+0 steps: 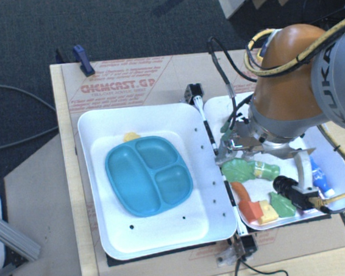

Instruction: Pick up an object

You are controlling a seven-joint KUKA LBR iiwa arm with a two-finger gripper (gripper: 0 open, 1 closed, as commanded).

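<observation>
My gripper (227,149) hangs low over the left side of the right bin (217,106), just beside the divider between the two bins. Directly under and in front of it lies a green bottle-shaped toy (244,170) with a yellow-green neck pointing right. Closer to the front edge are a red-orange piece (247,202), a yellow block (268,212) and a green block (282,206). A white and blue tube (319,180) lies at the right. The arm's orange wrist hides the back half of this bin.
The left bin (92,127) holds a blue divided plate (148,175), with a small yellow thing (131,135) peeking out behind it. A blue clip (83,59) sits at the bench's far left corner. Cables run along the bin divider.
</observation>
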